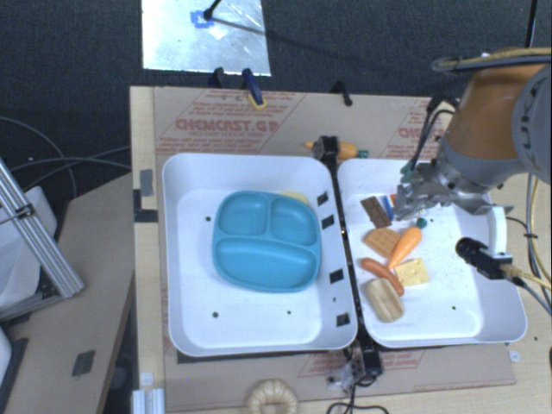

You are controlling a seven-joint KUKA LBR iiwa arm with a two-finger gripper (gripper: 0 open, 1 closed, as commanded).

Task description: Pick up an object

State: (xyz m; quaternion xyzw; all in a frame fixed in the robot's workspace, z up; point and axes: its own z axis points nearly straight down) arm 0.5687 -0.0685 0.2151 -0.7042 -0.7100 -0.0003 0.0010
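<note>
jaws [412, 198] above right bin [483, 317] | carrot [406, 244] just beside (toy food)

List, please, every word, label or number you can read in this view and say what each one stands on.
"CHEMCAST GP" in red, upside down, on the brown board behind the left bin.
The same red print repeats behind the right bin, partly hidden and too blurred to read.

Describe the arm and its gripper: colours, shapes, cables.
The arm is thick and rounded, grey with a broad orange band above the wrist. Thin dark cables run down its side toward the gripper, a small metallic grey unit with dark parts. Its details are too blurred to tell more.
</note>
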